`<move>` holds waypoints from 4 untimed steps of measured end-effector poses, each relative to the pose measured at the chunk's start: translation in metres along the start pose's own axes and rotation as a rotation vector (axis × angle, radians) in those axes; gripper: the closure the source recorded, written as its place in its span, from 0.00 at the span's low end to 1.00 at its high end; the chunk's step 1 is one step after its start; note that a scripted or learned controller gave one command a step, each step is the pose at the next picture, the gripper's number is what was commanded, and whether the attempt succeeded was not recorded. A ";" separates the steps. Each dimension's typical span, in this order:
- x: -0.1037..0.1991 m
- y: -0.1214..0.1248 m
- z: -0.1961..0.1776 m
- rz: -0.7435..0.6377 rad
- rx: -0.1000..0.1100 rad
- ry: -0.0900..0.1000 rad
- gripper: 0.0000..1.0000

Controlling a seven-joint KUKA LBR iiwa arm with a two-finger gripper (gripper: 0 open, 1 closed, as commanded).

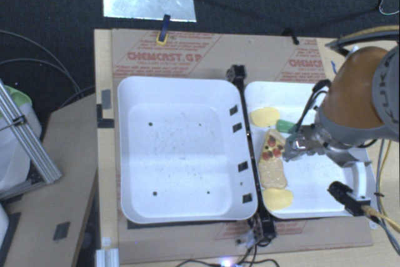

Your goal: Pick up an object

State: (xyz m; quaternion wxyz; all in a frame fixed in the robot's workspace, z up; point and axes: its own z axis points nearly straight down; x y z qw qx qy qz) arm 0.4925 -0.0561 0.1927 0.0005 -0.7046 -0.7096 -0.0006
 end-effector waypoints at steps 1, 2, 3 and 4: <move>0.062 -0.004 -0.053 -0.005 -0.008 0.001 1.00; 0.080 0.005 -0.102 0.000 -0.007 0.000 1.00; 0.045 -0.005 -0.143 0.008 -0.007 -0.002 1.00; 0.109 -0.004 -0.230 -0.005 -0.012 0.002 1.00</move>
